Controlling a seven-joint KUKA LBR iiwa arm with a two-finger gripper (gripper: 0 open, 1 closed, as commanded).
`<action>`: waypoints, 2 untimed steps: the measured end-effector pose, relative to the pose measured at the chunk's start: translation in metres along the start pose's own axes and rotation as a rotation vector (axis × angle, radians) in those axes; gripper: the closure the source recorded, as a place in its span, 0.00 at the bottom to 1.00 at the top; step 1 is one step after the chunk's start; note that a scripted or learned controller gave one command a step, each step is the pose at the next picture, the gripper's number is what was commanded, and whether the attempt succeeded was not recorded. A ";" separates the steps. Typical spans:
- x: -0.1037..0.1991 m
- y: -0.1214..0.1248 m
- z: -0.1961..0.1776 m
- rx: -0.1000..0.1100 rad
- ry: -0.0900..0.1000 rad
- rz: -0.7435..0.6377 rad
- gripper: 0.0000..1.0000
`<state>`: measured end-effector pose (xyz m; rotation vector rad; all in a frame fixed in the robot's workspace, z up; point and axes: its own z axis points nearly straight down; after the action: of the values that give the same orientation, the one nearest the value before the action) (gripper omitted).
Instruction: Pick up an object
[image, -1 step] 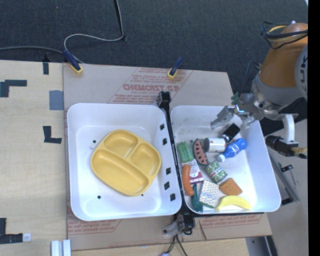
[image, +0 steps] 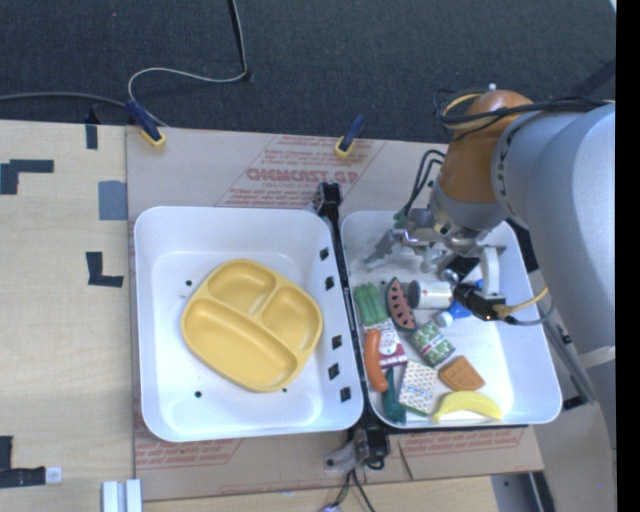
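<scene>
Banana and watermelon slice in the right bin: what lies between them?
In the camera view, a cracker and a green packet lie between the banana and watermelon slice.

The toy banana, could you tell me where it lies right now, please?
The toy banana lies in the right bin, at its near edge, just below the cracker.

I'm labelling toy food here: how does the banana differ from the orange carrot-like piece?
The banana is yellow and curved; the orange piece is straight and slim. The banana lies crosswise by the right bin's front wall; the orange piece runs lengthwise along its left wall. Both lie flat in that bin.
</scene>
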<state>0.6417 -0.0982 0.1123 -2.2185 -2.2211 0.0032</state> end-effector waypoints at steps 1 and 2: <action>-0.001 -0.021 0.027 -0.003 -0.001 0.000 0.00; -0.009 -0.028 0.027 -0.004 -0.001 -0.001 0.00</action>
<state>0.6133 -0.1071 0.0853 -2.2204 -2.2245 -0.0002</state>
